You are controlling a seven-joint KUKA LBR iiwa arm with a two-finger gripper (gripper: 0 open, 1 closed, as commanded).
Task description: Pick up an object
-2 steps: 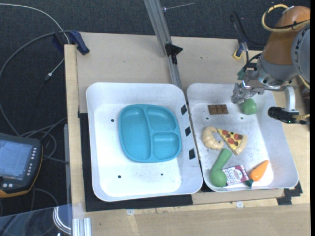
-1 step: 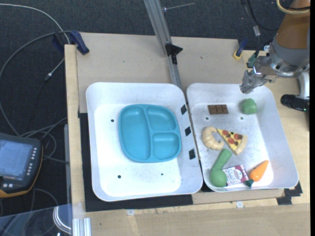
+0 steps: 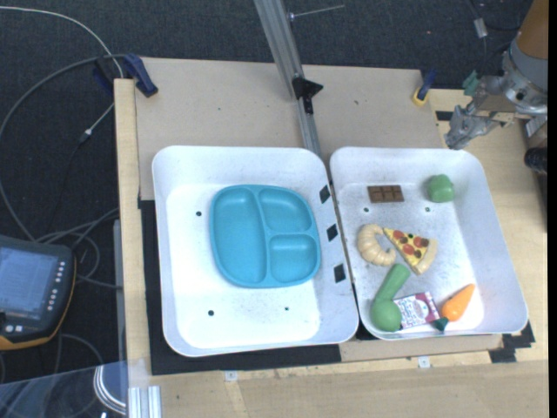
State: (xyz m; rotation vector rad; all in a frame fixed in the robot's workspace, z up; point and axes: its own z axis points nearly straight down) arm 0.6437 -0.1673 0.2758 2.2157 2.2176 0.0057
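My gripper (image 3: pixel 459 136) hangs at the far right, just beyond the back rim of the right bin (image 3: pixel 496 233), with nothing seen in it. In that bin lie a brown chocolate bar (image 3: pixel 385 194), a green round fruit (image 3: pixel 439 188), a tan croissant (image 3: pixel 374 244), a pizza slice (image 3: pixel 412 249), a long green vegetable (image 3: pixel 391 297), a pink carton (image 3: pixel 416 309) and an orange carrot (image 3: pixel 459 301). The green fruit is the object closest to the gripper, lying in front of it and slightly to its left.
The left bin (image 3: pixel 174 233) holds a blue divided plate (image 3: pixel 265 235). A slanted metal pole (image 3: pixel 283 37) runs from the top down to the gap between the bins. Cables and a handheld pendant (image 3: pixel 30 290) lie on the floor at left.
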